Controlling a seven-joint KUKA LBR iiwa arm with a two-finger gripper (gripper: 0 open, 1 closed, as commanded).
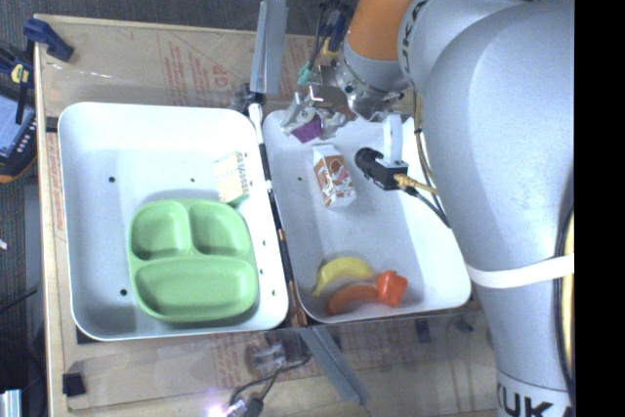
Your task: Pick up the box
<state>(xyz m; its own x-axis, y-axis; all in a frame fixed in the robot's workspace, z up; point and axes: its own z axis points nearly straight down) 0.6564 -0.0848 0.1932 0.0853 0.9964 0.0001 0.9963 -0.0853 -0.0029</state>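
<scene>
Starting at the six o'clock edge of the camera view, the desk (176, 63) is showing a strip of bare wood under the two white bins. The left bin (88, 127) is holding a green divided tray (192, 259) in its six o'clock half, and a small pale yellow box (231, 177) is lying at the tray's one o'clock corner, up against the wall shared with the other bin.

The right bin (430, 249) is carrying a yellow banana (342, 271) near its six o'clock wall, with an orange and red toy vegetable (369, 292) lying just beside it, touching it on the four o'clock side. Toward the middle of that bin, a small white and brown carton (333, 176) is lying tilted on the floor, apart from the fruit.

Farther back, at the twelve o'clock end of the right bin, the gripper (311, 119) is hanging low over the bin's corner, and a small purple object (307, 128) is sitting right at its tip. I cannot tell how the gripper is set. The carton is lying at the gripper's five o'clock, near but not touching. The grey arm (488, 112) with its orange band (383, 5) is sweeping in from three o'clock.
</scene>
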